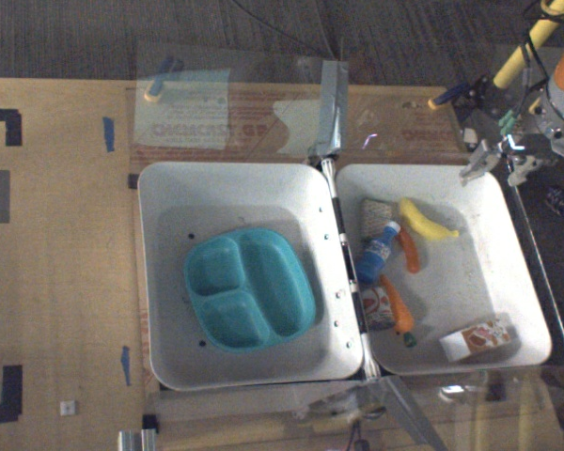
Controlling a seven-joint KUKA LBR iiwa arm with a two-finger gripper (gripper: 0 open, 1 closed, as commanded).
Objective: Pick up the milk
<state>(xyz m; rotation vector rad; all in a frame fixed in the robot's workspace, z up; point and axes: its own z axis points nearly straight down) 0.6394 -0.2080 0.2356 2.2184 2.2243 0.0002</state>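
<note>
While the tool (504,154) hangs over the far right corner of the right bin (524,252), its fingers look spread apart with nothing between them. Well apart from it, toward the near edge of that bin, the milk (478,339) carton lies on its side. Left of the tool, the other bin holds a teal tray (250,289). Both bins sit on a wooden desk (56,252); printing on the carton is too small to read.

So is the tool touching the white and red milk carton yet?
Apart. The camera view shows the tool above the right bin's far right corner, while the white and red milk carton lies by the near right corner, bare bin floor between them.
</note>
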